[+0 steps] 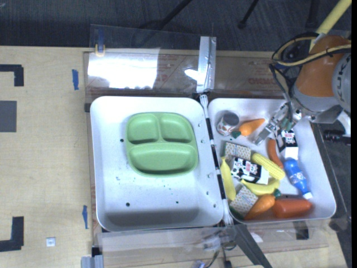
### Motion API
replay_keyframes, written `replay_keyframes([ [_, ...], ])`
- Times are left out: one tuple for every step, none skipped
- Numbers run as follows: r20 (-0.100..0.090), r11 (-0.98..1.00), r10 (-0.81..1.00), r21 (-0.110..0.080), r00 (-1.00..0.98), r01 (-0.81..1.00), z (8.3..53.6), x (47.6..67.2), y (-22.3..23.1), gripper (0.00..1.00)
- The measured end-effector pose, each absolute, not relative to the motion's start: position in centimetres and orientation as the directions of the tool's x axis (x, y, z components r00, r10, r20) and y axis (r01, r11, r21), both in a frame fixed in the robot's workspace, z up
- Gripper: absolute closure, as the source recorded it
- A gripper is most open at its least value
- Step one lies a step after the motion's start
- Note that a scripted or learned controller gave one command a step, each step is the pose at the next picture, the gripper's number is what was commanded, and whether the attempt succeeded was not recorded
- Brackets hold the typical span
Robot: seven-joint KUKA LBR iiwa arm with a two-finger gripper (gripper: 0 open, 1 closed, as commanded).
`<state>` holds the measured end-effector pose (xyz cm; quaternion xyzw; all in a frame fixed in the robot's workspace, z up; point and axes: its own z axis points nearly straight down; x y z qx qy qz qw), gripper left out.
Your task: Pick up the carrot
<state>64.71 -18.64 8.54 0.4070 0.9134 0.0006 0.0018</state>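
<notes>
The carrot [250, 127], orange with a small green end pointing left, lies in the back part of the right bin [326, 197]. My gripper [274, 126] hangs low over that bin, right beside the carrot's right end and very close to it or touching it. The grey wrist with its orange band [315, 77] rises behind it at the upper right. From this angle the carrot does not clearly sit inside the gripper.
A small can [227, 121] stands left of the carrot. Crowding the right bin are a banana [266, 166], a black-and-white box [249, 171], a blue bottle [296, 176], a red sausage [291, 206] and another orange vegetable [261, 205]. The left bin [111, 205] holds a green divided plate [162, 142].
</notes>
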Motion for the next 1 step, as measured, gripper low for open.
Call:
replay_keyframes([
  [-0.004, 0.647, 0.762, 0.003, -0.647, 0.762, 17.03, 62.5, -19.16, 0.0],
])
